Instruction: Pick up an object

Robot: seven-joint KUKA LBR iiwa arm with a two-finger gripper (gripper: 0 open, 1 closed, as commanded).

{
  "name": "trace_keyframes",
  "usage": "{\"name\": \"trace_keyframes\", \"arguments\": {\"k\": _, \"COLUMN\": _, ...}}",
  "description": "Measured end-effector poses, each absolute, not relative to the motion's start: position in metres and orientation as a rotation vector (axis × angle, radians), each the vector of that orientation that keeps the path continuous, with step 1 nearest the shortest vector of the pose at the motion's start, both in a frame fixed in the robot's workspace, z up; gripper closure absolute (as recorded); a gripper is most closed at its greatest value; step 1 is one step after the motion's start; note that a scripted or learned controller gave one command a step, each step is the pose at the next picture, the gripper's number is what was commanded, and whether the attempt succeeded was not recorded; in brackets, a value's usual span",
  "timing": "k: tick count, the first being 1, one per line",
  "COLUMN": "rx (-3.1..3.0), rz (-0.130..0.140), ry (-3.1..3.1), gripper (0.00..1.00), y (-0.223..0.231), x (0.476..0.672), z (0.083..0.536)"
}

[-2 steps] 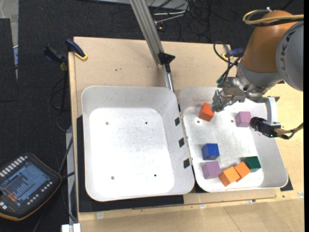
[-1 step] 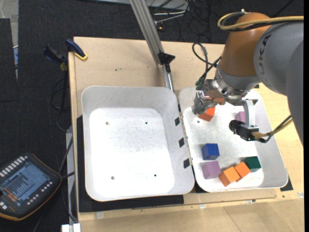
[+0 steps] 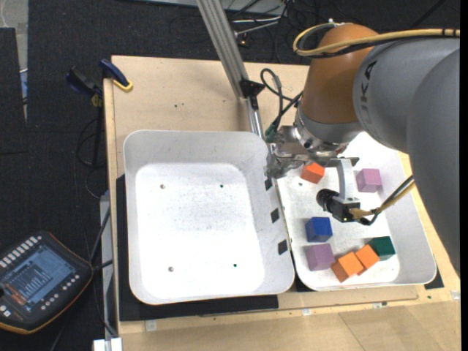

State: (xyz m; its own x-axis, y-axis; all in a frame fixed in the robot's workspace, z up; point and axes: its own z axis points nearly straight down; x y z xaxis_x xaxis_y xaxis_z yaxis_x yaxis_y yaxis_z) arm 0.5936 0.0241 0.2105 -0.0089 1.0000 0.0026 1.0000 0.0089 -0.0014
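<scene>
Dark floor with loose cables surrounds a pale wooden bench (image 3: 183,93); a teach pendant (image 3: 36,278) lies off the bench at lower left. Reading left to right:

- The left bin (image 3: 135,218), shallow and white.
- The gripper (image 3: 278,159), under the orange band of the arm, low over the wall shared by the 2 bins, at the upper left corner of the right bin (image 3: 418,265). Whether it is open or closed cannot be told, and nothing is seen held in it.
- In the right bin: a small orange block (image 3: 313,172) just beside the gripper; a blue block (image 3: 318,229); a lower purple block (image 3: 319,256) close below it; a larger orange piece (image 3: 349,263), possibly 2 blocks abutting; an upper purple block (image 3: 369,180); and a green block (image 3: 382,248) touching the orange piece.

Handling, as a judgement: the blocks look like small rigid cubes, light, matte and not fragile, so a firm pinch across 2 opposite flat faces should hold. The small orange block is nearest, with bare bin floor on its sides. The orange piece and green block leave little room to enter between them
</scene>
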Motion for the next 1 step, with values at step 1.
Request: {"name": "trace_keyframes", "arguments": {"k": 1, "rx": -2.212, "rz": -0.004, "ry": -2.231, "gripper": 1.00, "y": 0.0770, "x": 0.6000, "z": 0.2215}}
